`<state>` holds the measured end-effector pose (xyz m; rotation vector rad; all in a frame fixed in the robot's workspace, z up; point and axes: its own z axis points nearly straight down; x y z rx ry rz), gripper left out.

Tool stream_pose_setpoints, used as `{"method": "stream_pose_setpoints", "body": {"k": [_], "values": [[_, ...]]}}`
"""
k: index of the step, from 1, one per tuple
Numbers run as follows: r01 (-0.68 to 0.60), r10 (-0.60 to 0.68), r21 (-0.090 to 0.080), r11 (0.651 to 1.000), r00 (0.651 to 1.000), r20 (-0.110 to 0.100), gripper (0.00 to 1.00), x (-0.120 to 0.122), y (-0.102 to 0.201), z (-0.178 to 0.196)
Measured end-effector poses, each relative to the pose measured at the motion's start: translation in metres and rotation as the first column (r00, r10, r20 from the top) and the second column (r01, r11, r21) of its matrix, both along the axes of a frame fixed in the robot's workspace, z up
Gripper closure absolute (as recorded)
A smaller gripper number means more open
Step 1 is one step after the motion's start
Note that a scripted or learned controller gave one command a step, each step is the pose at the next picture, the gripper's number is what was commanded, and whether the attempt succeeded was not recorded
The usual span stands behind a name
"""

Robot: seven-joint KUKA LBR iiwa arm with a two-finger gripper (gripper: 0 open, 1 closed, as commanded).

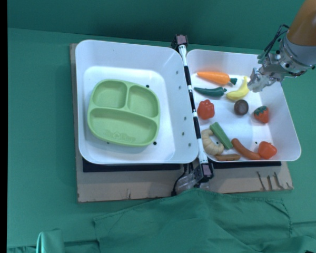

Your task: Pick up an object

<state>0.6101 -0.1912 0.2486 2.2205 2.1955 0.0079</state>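
Camera view: banana [239,91] just left of gripper [256,83]

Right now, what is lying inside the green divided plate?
The green divided plate sits in the left bin, and its three compartments hold nothing visible. What is under the plate is covered.

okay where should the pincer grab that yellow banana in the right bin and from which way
Probably the banana at its thicker middle, coming straight down from above, fingers closing across its narrow width. It lies flat and curved, with the carrot and green pepper close to its left end.
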Motion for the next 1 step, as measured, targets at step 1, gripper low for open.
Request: {"method": "stream_pose_setpoints", "body": {"k": [1], "values": [[0.000, 0.000, 0.000, 1.000, 1.000, -0.001, 0.00, -0.0001, 0.0000, -0.0004]]}}
